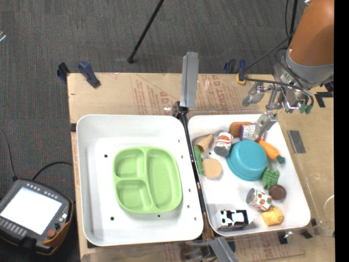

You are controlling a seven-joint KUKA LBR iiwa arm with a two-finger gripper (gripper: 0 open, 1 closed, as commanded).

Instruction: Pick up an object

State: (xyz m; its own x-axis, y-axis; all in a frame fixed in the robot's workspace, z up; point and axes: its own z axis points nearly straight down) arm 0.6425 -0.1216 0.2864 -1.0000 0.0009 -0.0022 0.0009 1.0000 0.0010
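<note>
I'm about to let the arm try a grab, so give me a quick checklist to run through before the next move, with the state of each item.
1. End effector over the right bin: ok, at its far edge.
2. End effector holding nothing: cannot tell.
3. Target reachable: ok, blue bowl lies uncovered.
4. Clearance beside the bowl: not ok, carrot and can crowd it.
5. Green tray out of the way: ok, in left bin.
</note>
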